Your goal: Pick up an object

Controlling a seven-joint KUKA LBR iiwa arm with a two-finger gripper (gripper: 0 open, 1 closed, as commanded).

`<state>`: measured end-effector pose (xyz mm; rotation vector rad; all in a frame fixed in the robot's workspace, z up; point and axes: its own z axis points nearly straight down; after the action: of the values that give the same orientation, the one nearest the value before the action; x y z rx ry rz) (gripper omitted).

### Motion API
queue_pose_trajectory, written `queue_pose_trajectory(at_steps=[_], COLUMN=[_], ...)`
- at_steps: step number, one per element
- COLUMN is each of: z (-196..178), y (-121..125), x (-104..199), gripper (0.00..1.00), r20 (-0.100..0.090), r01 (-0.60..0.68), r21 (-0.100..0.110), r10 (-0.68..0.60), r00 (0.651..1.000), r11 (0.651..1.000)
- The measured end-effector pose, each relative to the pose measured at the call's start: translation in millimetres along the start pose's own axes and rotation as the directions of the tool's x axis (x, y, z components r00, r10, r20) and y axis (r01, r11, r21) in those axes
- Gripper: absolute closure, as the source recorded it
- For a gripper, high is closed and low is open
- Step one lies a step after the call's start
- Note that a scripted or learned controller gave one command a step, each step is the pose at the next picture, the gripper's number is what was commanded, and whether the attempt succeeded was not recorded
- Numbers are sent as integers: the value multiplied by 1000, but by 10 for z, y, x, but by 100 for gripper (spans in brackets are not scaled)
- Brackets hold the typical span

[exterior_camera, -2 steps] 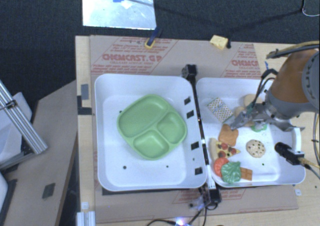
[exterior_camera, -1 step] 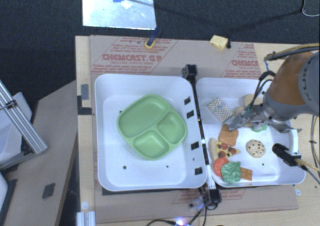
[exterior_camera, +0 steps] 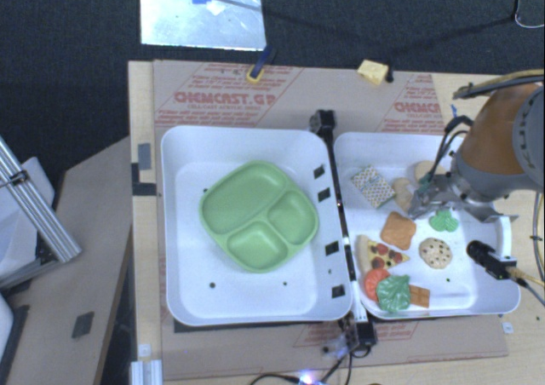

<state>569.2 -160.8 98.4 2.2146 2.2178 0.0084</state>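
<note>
Jaws cannot be read from above: the grey wrist and its cabling cover them, so I cannot tell whether they are spread or closed, and nothing is seen held. The two-finger gripper (exterior_camera: 420, 203) hangs low over the right-hand shallow white bin (exterior_camera: 467, 296), in the middle of a scatter of toy food. The likeliest pick, to my eye, is the flat tan square toast slice (exterior_camera: 398, 229), lying just beside the gripper on its near side, flat on the bin floor. It looks light and stiff, probably moulded plastic with a smooth skin, so weight is no worry but slipping is. Lying flat, it offers only thin edges, so a pinch across two opposite sides, taken low against the floor, seems the best hold. Crowding is the real difficulty. A cream-coloured rounded lump (exterior_camera: 401, 192) sits just beside the gripper on the far side, next to a grey-and-white patterned square piece (exterior_camera: 370, 184). A small green leafy bit (exterior_camera: 443, 221) lies close on the right, a round speckled cookie (exterior_camera: 435, 253) near the toast, and a pizza wedge (exterior_camera: 380, 253) nearly touches the toast's lower corner. Farther off, a green divided plastic plate (exterior_camera: 258, 215) lies in the left-hand white bin (exterior_camera: 183, 290), well apart.
</note>
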Motion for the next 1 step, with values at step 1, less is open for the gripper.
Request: queue_pose_trajectory(at_steps=[1], z=[-437], y=[23], x=[-34], gripper=[100], r20=[0], r01=[2], r21=[3], r10=[-2], r00=[1000], r11=[1000])
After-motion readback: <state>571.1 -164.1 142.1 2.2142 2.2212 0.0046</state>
